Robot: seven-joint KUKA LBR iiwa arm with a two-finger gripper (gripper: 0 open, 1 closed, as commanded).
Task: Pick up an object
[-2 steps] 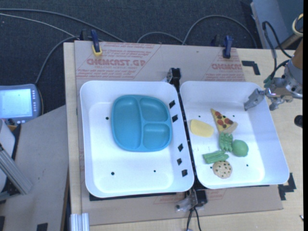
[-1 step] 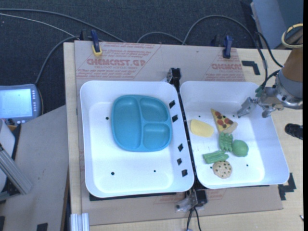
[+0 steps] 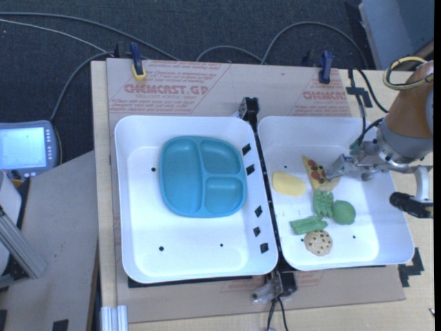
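A: Item one, gripper (image 3: 335, 167): low over the right bin (image 3: 386, 250), entering from the right, tip at the pizza slice (image 3: 315, 172). State of the fingers: cannot tell, too small and dark against the toy.

B: Item two, the nearest thing?

A: Pizza slice, yellow with red dots, upper middle of the right bin floor. It lies just to the left of the tip, touching or nearly so. Long axis runs from upper left to lower right, point toward the far wall. Nothing visibly held.

B: Neighbours?

A: Yellow lump (image 3: 288, 183) just left of the slice. Green ball (image 3: 344, 212) and a knobbly green piece (image 3: 322, 203) below it. Green bean pod (image 3: 307, 223) and cookie (image 3: 318, 242) nearer the front wall. All close together, so a descent could nudge one.

B: Surface and room?

A: Smooth white plastic, shallow walls; a flat slice may slide. Left bin (image 3: 138, 247) carries a blue divided plate (image 3: 203, 176). Both bins sit on a board-covered bench (image 3: 110, 185), clamped at the back
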